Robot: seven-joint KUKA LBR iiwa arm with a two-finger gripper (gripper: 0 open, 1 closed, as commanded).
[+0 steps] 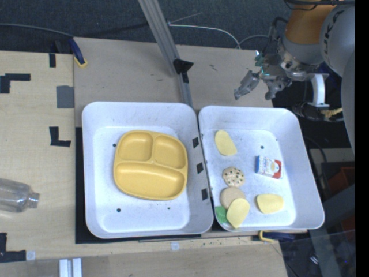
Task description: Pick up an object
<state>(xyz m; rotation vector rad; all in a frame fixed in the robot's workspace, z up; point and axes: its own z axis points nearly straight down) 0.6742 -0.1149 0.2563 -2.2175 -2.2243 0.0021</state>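
The pincer [259, 85] hangs above the far edge of the right bin [288, 120], outside its rim, and it holds nothing; its two fingers stand apart. From here the main risk, in my judgement, is a descent on the crowded near corner. There a beige round piece [230, 195], a pale yellow piece [238, 212] and a green piece [221, 215] touch each other (the green one is half hidden), so the fingers could push them away or catch two at once. The small red and white carton [268, 167] lies flat, so the fingers may slide over it.

The right bin also holds a yellow oblong piece [225, 143], a speckled cookie [233, 176] and another yellow piece [270, 203], all possible objects to pick. The left bin [92, 154] holds a yellow divided plate [151, 165]. A clear bottle [14, 195] lies on the tabletop [34, 154].
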